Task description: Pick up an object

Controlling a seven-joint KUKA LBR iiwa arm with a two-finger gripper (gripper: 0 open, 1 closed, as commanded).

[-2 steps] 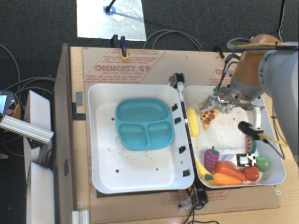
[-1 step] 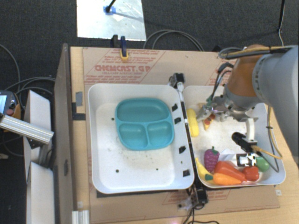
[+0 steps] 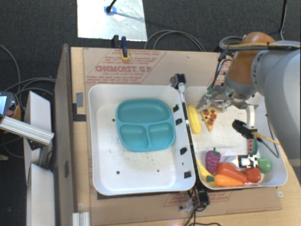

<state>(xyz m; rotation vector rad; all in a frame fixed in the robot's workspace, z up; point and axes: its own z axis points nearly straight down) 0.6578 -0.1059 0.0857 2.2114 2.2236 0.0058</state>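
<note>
The arm (image 3: pixel 263 65) is reached in over the right bin (image 3: pixel 281 173), its gripper (image 3: pixel 216 100) hung just above the pizza slice (image 3: pixel 209 116), evidently to grasp it. Whether anything is clamped cannot be told. The teal divided plate (image 3: pixel 145 125) is left in the left bin (image 3: pixel 106 140). The slice is laid flat near the corn cob (image 3: pixel 194 119), its long axis running toward the bench front, tip forward.

A teal three-compartment plastic tray (image 3: pixel 145 125) lies in the white left bin (image 3: pixel 106 173). In the white right bin (image 3: pixel 277 175): a yellow toy corn cob (image 3: pixel 194 119), an orange pizza slice with red spots (image 3: pixel 209 117), purple grapes (image 3: pixel 212 160), an orange carrot (image 3: pixel 229 178), a red tomato (image 3: pixel 253 174), and a green round fruit (image 3: pixel 264 164). The tan cardboard tabletop (image 3: pixel 141 65) bears red lettering.
</note>
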